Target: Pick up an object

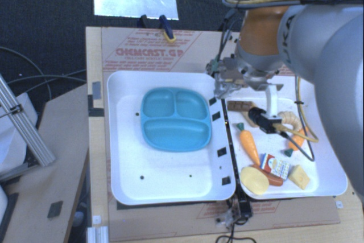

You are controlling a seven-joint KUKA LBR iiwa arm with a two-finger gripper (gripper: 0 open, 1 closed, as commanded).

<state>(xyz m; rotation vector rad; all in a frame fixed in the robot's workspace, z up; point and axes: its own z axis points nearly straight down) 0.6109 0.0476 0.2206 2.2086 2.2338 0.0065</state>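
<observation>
camera view puts the gripper (226,88) low over the right bin's (333,182) far-left corner, its opening impossible to tell, with the carrot (248,147) lying nearer in that bin.

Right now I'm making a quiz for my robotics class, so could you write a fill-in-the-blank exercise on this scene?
1. The blue plate lies in the ____ bin.
2. The carrot lies in the ____ bin.
3. The plate has ____ compartments.
4. The band above the arm's wrist is ____.

Missing words: left; right; three; orange
</observation>
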